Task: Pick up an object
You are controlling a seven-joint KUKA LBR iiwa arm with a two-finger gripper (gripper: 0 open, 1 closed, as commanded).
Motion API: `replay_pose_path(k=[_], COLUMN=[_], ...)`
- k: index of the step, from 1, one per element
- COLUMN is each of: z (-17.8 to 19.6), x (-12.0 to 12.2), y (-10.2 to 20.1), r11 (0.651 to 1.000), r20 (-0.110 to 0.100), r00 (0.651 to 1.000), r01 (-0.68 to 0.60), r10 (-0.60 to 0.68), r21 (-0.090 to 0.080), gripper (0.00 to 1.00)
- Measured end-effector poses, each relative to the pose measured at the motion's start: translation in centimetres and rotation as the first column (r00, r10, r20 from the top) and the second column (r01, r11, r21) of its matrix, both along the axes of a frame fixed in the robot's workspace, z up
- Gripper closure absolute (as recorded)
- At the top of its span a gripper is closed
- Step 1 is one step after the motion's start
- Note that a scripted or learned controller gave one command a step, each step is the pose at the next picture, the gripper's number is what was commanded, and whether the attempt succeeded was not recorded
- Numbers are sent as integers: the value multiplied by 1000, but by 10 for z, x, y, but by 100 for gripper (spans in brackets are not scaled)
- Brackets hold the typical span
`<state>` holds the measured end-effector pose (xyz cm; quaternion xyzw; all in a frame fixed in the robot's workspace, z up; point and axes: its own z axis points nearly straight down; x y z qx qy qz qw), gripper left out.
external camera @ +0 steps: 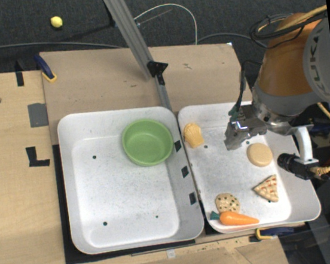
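Grey metal catches our eye first: the gripper [236,138] hangs over the upper middle of the right bin [218,169], its dark fingers pointing down toward the white floor, and we cannot tell whether they are apart or together, since the wrist block hides the tips from this slanted angle. We see nothing between them. Above and to the right of it the arm [293,75] bulks in from the right edge, its orange band sitting just over the grey wrist, the whole limb bent steeply downward into the bin. Just beside the gripper, lower right, lies a pale round bun [259,154], close to the fingers but apart from them as far as we can judge. Left of the gripper, near the bin's inner wall, sits a yellow lumpy food piece [193,135]. Further down we find a pizza slice [267,189], a speckled cookie [226,202] and, touching the front rim, an orange carrot [239,218]. In the left bin [104,221] a green bowl [147,141] rests upright at the upper right corner, well apart from the gripper.
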<state>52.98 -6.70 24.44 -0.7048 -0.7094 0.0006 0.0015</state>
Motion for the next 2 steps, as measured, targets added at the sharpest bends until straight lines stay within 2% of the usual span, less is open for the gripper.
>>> replay_pose_path(k=[2], z=[7], x=[2], y=[117], r11=[1000], r20=[1], r00=[1000], r01=[-2], r10=[2], r21=[0], gripper=[100])
